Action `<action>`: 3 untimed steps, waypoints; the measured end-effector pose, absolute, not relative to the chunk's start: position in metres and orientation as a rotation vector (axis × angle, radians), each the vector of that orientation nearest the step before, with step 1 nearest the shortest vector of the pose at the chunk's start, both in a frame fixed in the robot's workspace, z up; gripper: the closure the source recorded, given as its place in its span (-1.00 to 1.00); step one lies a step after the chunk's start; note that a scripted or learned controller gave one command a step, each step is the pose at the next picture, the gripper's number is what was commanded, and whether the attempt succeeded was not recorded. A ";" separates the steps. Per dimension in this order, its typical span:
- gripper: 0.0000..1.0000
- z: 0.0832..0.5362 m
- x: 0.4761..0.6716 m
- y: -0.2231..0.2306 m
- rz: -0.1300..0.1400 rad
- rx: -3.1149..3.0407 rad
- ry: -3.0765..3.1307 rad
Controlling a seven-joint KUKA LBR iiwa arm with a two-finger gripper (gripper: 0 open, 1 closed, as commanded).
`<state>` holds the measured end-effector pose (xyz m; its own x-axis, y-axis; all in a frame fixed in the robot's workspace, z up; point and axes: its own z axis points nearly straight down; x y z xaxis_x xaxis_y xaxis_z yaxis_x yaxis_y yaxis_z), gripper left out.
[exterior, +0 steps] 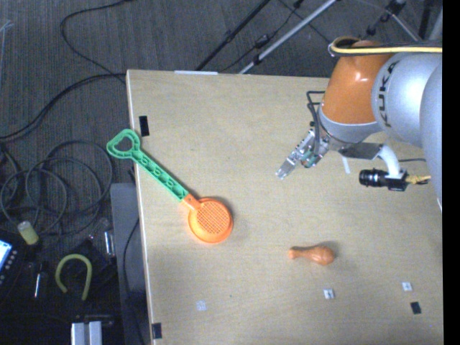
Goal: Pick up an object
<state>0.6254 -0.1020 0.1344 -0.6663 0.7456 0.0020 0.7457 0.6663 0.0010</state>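
One pale wooden desk (237,113) is carrying two loose objects. One grey arm with an orange band (374,99) is reaching in from the right, its jaws (291,165) hanging above bare desk with nothing between them; how far apart they are standing I cannot tell. One green-handled orange plastic strainer (176,189) is lying left. One small orange drumstick-shaped toy (313,254) is lying below the jaws, well apart.
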 end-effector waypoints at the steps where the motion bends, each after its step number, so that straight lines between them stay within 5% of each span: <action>1: 1.00 0.208 0.616 0.023 -0.004 -1.199 -2.904; 2: 1.00 0.185 0.644 0.075 0.000 -1.344 -2.838; 3: 1.00 0.310 0.641 0.020 0.006 -1.780 -2.591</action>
<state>0.6405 0.0201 0.3103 -0.3589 0.9334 -0.0033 0.9334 0.3589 -0.0020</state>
